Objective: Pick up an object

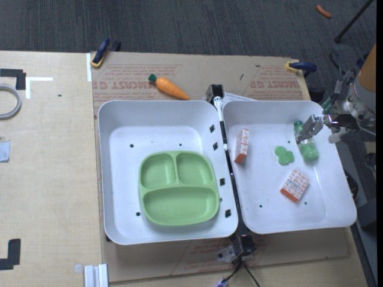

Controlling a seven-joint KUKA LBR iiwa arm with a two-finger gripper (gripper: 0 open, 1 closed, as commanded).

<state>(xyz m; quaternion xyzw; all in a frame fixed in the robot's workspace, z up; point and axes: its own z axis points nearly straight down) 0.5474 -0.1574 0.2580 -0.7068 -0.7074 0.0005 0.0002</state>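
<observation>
— Toward the right edge of the frame, where is the end effector (310, 130)?
— Over the right bin (335, 214), near its upper right corner. Whether it is wide, narrow or holding anything, I cannot tell.
— And the nearest thing to pick?
— A small green bottle (309, 152), smooth and rounded, lying just below the end effector in the frame. A flat green leafy piece (284, 155) sits to its left.
— Anything else?
— Two orange-and-white cartons: one (242, 145) upright-looking at the bin's left, one (295, 185) tilted, lower centre. A glossy green divided plate (178, 188) fills the left bin (114, 160).

The bench (48, 178) carries cardboard (197, 79) bearing 2 white bins (114, 178) and a toy carrot (170, 87)
</observation>
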